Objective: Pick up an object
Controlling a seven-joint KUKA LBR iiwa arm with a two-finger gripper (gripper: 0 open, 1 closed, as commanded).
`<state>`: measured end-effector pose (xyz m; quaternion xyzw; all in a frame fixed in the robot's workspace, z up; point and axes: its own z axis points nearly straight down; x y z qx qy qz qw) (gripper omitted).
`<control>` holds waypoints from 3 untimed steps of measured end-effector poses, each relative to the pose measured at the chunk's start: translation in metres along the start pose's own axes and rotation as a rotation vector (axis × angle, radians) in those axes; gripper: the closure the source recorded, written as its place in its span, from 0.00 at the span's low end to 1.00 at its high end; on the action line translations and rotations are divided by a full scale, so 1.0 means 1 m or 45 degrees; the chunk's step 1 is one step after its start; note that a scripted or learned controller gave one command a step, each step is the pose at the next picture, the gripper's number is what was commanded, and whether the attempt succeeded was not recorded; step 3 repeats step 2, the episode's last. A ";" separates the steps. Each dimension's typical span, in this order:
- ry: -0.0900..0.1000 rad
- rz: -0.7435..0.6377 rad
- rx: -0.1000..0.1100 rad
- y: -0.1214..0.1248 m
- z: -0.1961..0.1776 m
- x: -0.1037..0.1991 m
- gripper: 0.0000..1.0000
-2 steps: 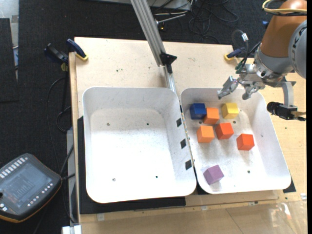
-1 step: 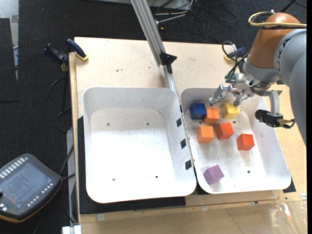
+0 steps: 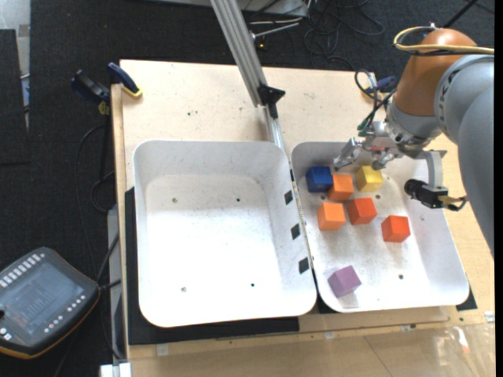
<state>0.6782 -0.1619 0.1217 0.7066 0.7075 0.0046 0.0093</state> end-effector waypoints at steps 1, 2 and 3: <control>-0.003 -0.003 -0.005 0.001 -0.009 0.000 1.00; 0.006 -0.001 0.016 0.001 -0.054 0.003 1.00; 0.006 -0.001 0.016 0.001 -0.054 0.003 1.00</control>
